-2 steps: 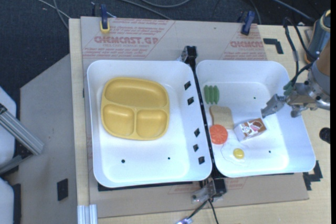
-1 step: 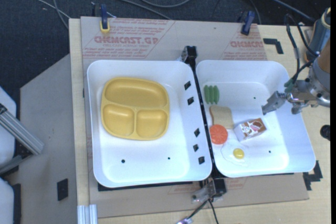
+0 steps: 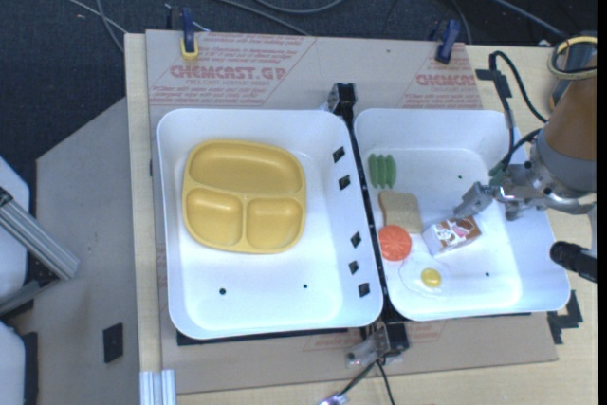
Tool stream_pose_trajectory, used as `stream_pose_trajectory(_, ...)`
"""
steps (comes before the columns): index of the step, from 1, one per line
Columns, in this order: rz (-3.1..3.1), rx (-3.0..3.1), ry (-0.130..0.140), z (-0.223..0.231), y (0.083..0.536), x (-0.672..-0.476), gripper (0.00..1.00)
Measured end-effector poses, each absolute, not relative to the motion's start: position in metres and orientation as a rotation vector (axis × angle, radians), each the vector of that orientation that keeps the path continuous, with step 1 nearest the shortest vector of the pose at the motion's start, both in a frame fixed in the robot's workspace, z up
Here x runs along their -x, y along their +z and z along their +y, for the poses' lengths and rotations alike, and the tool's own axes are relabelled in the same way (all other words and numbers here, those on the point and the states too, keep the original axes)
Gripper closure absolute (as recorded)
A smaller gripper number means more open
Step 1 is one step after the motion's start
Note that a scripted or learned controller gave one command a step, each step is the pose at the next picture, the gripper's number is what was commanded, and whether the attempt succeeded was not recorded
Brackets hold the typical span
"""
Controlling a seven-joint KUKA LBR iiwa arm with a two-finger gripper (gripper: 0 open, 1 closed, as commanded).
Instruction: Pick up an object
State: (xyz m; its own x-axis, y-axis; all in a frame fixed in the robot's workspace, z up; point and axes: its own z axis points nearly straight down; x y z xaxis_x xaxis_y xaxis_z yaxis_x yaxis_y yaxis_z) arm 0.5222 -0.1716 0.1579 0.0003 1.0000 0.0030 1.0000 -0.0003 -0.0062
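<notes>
Fried egg [image 3: 429, 279] nearest; snack packet [image 3: 452, 233] just below-left of claw [image 3: 471, 201].

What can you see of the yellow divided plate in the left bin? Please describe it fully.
The yellow plate lies flat, face up, in the upper-left part of the left bin. It looks like smooth plastic, with rounded corners and three compartments: one wide along the far side, two smaller ones on the near side. All three look empty. It rests on the bin floor and nothing else touches it.
</notes>
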Motion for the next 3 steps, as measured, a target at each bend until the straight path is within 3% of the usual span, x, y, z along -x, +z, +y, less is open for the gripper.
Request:
stream_pose_trajectory(1, -2.218, 2.217, -0.012, -0.175, 0.103, -0.528, 0.00)
stream_pose_trajectory(2, -2.235, 2.231, -0.025, -0.175, 0.106, -0.535, 0.00)
stream_pose_trajectory(3, -2.245, 2.242, -0.021, -0.180, 0.118, -0.536, 1.00)
